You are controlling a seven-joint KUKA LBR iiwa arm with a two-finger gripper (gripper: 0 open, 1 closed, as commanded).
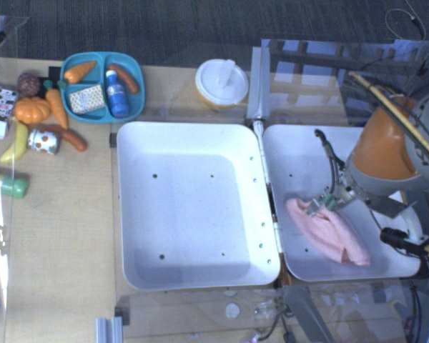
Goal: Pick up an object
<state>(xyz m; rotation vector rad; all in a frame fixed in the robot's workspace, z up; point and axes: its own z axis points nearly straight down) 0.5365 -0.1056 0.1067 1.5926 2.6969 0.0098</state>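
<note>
A pink cloth [327, 231] lies crumpled in the right bin [300, 148], stretching from the bin's middle toward its front right corner. My gripper [320, 204] is low in that bin, its tips right at the cloth's upper left end. The grey arm with its orange band [383, 148] reaches in from the right above it. From this angle I cannot see how the fingers stand or whether cloth is between them.
The left bin [193, 199] sits beside the right one. On the bench at left are a blue divided plate [104, 86] with toy food, loose toy vegetables [46, 116], and a white lidded cup [222, 83] at the back.
</note>
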